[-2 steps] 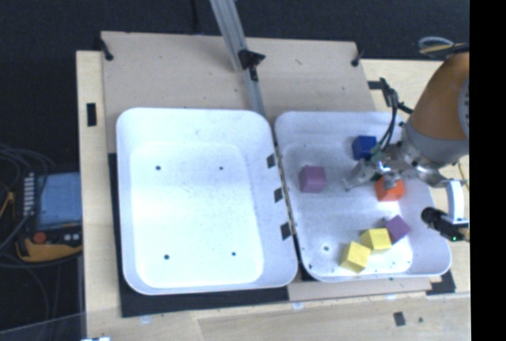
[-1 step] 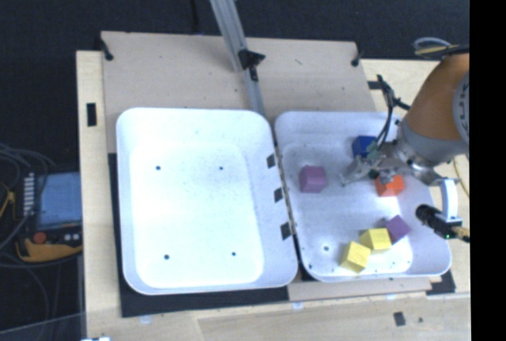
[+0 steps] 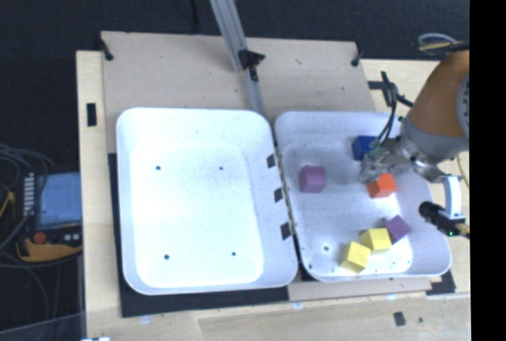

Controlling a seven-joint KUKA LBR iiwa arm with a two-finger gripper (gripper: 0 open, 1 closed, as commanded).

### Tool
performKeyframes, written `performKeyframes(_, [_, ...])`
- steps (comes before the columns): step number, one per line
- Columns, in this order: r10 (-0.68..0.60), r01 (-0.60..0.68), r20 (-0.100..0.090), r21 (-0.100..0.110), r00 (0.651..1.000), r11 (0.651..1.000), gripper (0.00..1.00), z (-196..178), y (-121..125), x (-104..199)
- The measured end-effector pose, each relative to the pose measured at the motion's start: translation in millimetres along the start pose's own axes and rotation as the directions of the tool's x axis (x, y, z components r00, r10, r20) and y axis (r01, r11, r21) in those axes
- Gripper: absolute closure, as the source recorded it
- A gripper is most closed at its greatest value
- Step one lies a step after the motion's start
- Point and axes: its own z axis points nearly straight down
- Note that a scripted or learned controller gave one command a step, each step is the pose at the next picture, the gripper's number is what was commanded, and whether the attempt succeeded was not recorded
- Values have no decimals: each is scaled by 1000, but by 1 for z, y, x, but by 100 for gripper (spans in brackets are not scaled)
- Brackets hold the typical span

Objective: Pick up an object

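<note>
- Two shallow white bins sit side by side on the desk (image 3: pixel 316 62): the left bin (image 3: pixel 126 173) takes up the centre-left of the frame, the right bin (image 3: pixel 316 134) the centre-right.
- Six small blocks lie in the right bin.
- A blue block (image 3: pixel 363 146) is near the bin's upper right, just left of the arm's wrist.
- An orange block (image 3: pixel 382 186) lies just below the jaws (image 3: pixel 375 167), close to or touching them; the view is too blurred to tell which.
- A pale purple block (image 3: pixel 312 179) sits alone toward the bin's left side, well apart from the others.
- Two yellow blocks cluster at the lower right: one yellow block (image 3: pixel 376 239) higher, the other yellow block (image 3: pixel 356 255) just below and left of it.
- A darker purple block (image 3: pixel 398 228) lies just right of the upper yellow one.
- The arm (image 3: pixel 443 106) enters from the right edge of the frame, its orange band above the grey wrist, with the jaws reaching down between the blue and orange blocks.
- How far the jaws are parted cannot be told, nor whether anything sits between them.
- A slanted metal pole (image 3: pixel 225 7) runs from the top of the frame down to the gap between the bins.
</note>
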Motion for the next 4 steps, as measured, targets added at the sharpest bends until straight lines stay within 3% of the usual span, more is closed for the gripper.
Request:
performKeyframes(1, [-6, 6, -3, 22, 1000, 1000, 100, -58, 11, 4])
performKeyframes(2, [-6, 6, -3, 21, 1000, 1000, 100, -120, 17, 9])
performKeyframes(3, [-9, 9, -4, 26, 1000, 1000, 100, -123, 18, 8])
performKeyframes(4, [-9, 10, -6, 25, 1000, 1000, 100, -130, 31, 59])
